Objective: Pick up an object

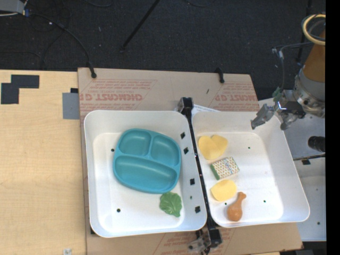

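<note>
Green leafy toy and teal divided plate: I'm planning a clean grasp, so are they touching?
Apart. The camera view shows a strip of white bin floor between the green leafy toy and the teal divided plate's lower rim.

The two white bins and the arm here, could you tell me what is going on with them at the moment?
A grey arm with an orange band reaches in from the right, and its gripper hangs above the far right corner of the right bin, with nothing between its fingers. That bin holds two yellow pieces, a small patterned block and an orange drumstick-shaped toy. The left bin holds a teal divided plate and a green leafy toy. Nothing has been picked up yet.
</note>
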### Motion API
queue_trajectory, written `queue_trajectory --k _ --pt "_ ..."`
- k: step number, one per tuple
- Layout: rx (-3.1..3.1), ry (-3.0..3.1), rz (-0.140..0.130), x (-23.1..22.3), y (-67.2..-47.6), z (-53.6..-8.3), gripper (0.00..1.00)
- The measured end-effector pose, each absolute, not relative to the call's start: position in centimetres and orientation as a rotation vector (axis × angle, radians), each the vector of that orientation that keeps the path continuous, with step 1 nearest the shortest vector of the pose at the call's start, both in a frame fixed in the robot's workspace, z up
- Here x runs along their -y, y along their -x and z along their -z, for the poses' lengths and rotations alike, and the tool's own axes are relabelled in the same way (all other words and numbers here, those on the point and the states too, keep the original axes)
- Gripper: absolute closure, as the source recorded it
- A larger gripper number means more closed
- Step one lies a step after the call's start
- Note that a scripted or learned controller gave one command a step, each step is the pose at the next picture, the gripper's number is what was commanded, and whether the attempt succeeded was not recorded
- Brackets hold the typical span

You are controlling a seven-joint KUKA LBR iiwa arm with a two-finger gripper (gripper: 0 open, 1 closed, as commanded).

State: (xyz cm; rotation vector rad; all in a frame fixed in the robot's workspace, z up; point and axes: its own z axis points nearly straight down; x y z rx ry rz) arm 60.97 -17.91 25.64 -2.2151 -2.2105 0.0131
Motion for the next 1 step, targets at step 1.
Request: queue_trajectory --k 1 --pt "2.220 2.219 -0.002 17.88 -61.19 -26.42 0.00"
